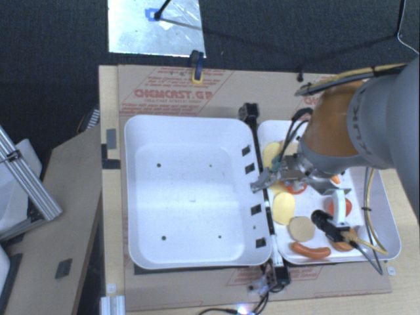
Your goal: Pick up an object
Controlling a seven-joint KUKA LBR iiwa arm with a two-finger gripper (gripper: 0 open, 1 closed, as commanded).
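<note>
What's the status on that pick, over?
Pincer low at right bin's left wall. Yellow slice, tan disc, red sausage lie loose in it. Arm overhangs much of that bin.

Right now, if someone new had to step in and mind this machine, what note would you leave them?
Gripper: low at the left edge of the right bin, beside the divider; nothing visibly held between its fingers.
Things: all in the right bin. A yellow slice lies just below the gripper, a tan disc is next to it, a sausage is near the front wall, and another yellow piece is partly under the arm.
Done: nothing lifted, as far as the view shows.
Left: close on one item, probably the yellow slice, and raise it.
</note>
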